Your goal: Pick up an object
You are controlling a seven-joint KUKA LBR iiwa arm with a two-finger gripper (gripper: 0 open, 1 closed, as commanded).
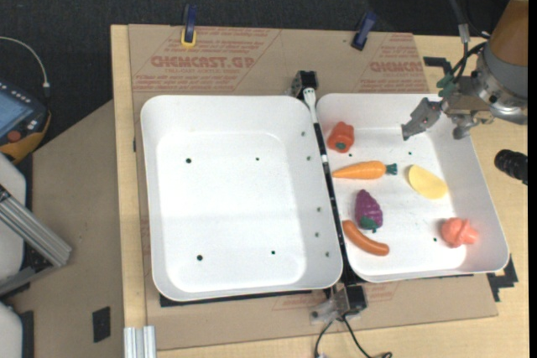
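The right bin [482,205] holds several toy foods. A red pepper [340,136] lies near its left wall, with an orange carrot [362,171] just below it. A yellow lemon-like piece [427,182] sits mid-right, a purple eggplant [367,209] lies below the carrot, an orange-red sausage [366,238] lies near the front, and a pink piece [457,232] rests at the front right. My gripper [439,127] hovers over the bin's far right part, above the lemon. It is open, with nothing between its fingers.
The left bin [159,180] stands beside the right one, a black divider strip [321,155] between them. Both rest on a cardboard sheet [252,54] held by clamps [190,28] at the back. Cables and a bracket [340,306] sit at the front.
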